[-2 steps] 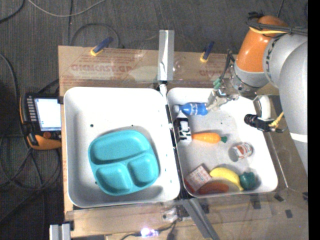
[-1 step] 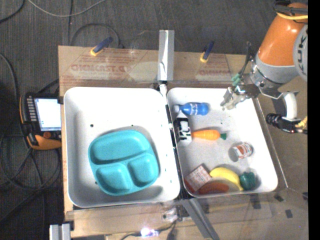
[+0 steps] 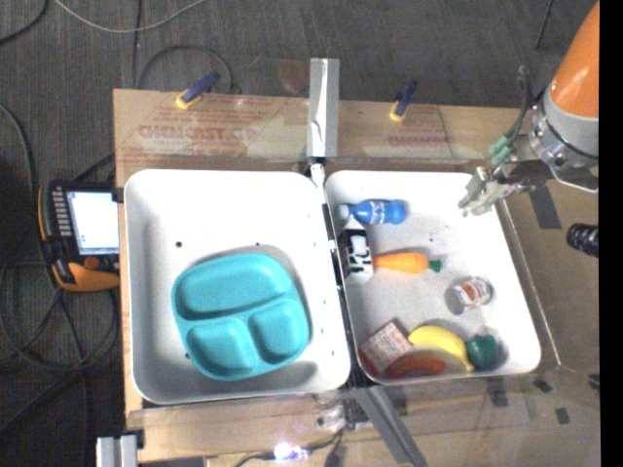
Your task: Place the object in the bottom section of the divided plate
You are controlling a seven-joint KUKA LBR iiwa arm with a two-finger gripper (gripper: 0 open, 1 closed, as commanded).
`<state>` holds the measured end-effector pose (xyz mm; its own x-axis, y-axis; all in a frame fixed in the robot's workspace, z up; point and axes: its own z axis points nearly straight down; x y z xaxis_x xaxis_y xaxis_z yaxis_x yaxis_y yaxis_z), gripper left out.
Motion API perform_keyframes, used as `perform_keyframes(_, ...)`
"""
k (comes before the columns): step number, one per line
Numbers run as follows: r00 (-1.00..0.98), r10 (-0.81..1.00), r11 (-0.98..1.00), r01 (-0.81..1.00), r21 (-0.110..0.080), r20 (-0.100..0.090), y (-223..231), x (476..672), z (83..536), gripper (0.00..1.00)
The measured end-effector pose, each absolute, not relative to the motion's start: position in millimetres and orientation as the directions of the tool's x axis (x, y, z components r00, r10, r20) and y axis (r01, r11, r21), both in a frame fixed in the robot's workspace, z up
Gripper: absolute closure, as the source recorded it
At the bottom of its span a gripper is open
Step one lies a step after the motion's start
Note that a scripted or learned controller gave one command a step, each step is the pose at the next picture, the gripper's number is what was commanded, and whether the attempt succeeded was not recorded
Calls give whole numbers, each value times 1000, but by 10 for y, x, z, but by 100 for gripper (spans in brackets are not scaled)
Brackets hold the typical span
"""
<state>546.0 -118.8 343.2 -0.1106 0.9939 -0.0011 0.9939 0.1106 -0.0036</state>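
Note:
A teal divided plate (image 3: 241, 321) lies in the left bin (image 3: 156, 222), with one long section at its upper left and two smaller sections at its lower right. In the right bin (image 3: 516, 290) lie a blue bottle (image 3: 378, 212), a black and white bottle (image 3: 357, 254), an orange carrot (image 3: 403, 262), a small can (image 3: 470, 294), a yellow banana (image 3: 440, 342), a green item (image 3: 485, 351), a red item (image 3: 417, 365) and a small box (image 3: 385, 341). My gripper (image 3: 479, 193) hangs over the right bin's upper right corner, apart from all of them.
A metal bar (image 3: 322, 105) stands behind the rim between the bins. Blue and yellow clamps (image 3: 198, 89) sit on the cardboard at the back. A handheld pendant (image 3: 83, 232) rests left of the bench. The arm's orange band (image 3: 582, 66) is at the right edge.

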Motion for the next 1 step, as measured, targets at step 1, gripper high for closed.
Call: perform_keyframes(1,-69,998,69,998,-5,-2,-1243,4866,3671,100)
